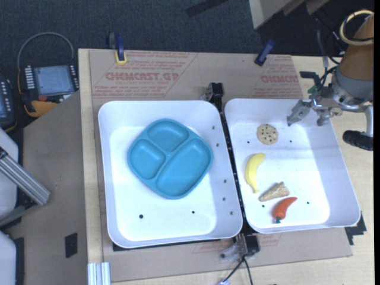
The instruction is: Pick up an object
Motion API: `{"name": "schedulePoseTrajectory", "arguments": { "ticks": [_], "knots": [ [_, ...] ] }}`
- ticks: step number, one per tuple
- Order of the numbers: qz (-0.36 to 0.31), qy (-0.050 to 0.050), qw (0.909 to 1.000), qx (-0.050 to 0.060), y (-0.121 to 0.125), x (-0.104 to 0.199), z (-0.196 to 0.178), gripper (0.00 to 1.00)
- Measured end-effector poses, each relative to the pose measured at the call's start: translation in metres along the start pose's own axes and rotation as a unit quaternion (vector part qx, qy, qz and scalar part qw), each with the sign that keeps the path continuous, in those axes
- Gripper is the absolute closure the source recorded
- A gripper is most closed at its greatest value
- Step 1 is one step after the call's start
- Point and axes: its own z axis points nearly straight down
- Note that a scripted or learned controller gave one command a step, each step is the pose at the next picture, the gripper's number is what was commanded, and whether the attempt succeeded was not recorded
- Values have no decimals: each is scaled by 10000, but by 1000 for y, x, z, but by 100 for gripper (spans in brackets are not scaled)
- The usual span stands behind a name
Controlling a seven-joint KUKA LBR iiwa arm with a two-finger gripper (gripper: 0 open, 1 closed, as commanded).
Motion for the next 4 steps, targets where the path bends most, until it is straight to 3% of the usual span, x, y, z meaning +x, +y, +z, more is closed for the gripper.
{"name": "schedulePoseTrajectory", "arguments": {
  "ticks": [1, 2, 4],
  "knots": [
    [-6, 1, 10000, -5, 0, 1, 51, 0],
    [-10, -7, 10000, -26, 1, 1, 39, 100],
    [-6, -19, 10000, -61, 3, -4, -83, 100]
  ]
}}
